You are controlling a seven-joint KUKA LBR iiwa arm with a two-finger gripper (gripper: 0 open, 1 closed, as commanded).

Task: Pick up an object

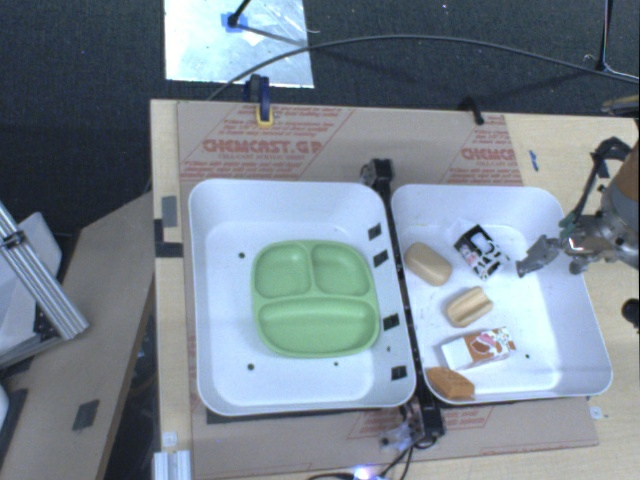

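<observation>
— Five things lie in the right bin (575,368); which of them sits closest to the gripper (527,263)?

— That would be the black-and-white packet (481,251), in the upper middle of that bin; the claw hangs just to its right, near the bin's right wall, and the two are near but apart.

— Is the claw spread or pressed together?

— I cannot tell; it reads as one dark tip pointing left and down toward the bin floor; nothing is visibly caught in it.

— And the rest of the right bin?

— A tan rounded block (428,264) lies left of the packet, close to the wall between the bins; a tan bread roll (468,306) sits below the packet, about mid-bin; a white carton with a red print (479,349) lies tilted below the roll; an orange-brown piece (451,383) rests at the bottom left corner, just beside the carton's lower end.

— What about the left bin (225,228)?

— It holds a green divided plate (316,298), flat and roughly centred; it is well apart from the claw.

— Where does the arm (620,223) stand?

— It reaches in over the right edge of the bench (420,133), beside the right bin's upper right part.
</observation>
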